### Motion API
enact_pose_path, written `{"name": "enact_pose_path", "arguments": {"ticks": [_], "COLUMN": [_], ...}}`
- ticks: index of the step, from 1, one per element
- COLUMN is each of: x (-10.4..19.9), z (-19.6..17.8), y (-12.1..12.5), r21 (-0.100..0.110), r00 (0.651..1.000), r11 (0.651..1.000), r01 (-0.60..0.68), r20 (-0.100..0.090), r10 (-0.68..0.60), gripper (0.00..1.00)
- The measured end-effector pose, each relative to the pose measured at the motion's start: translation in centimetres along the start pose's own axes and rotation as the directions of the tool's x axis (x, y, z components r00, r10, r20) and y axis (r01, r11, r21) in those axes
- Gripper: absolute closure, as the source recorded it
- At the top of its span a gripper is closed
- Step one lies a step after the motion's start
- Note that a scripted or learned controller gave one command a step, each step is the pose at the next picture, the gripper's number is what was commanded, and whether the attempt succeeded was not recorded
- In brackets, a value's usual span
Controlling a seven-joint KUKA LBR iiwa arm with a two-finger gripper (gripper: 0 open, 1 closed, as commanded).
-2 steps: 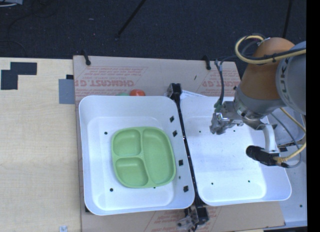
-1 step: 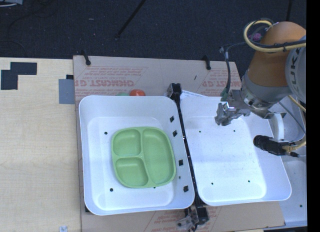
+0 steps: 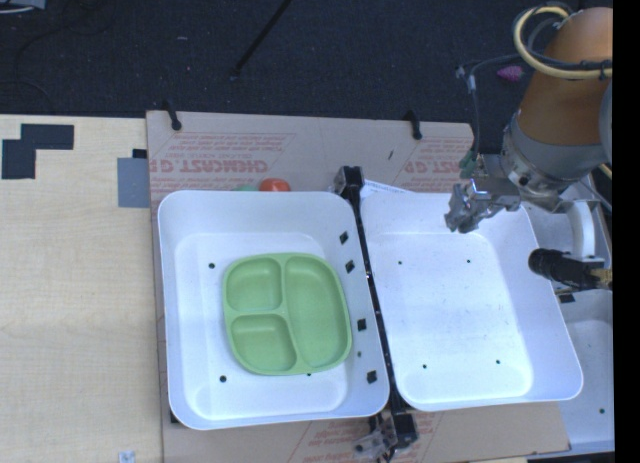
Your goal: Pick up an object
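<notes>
A green divided plate lies flat in the left white bin, near its middle. My gripper hangs over the far edge of the right white bin, well to the right of the plate and apart from it. Nothing shows between its metal fingers.
A small red and green thing lies on the cardboard just behind the left bin's far rim. A black divider runs between the two bins. Pale wooden bench surface stretches to the left.
</notes>
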State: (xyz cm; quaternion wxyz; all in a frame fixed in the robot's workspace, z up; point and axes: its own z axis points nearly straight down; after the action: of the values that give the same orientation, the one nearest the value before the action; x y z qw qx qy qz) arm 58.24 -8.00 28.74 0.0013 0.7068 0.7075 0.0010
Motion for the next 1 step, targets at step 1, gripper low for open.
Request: {"name": "enact_pose_path", "arguments": {"ticks": [1], "x": [5.11], "z": [0.11], "y": [0.62], "r21": [0.005], "r00": [1.000], "r11": [1.000], "r01": [0.003], "r20": [-0.002], "r10": [-0.003], "gripper": [1.00]}}
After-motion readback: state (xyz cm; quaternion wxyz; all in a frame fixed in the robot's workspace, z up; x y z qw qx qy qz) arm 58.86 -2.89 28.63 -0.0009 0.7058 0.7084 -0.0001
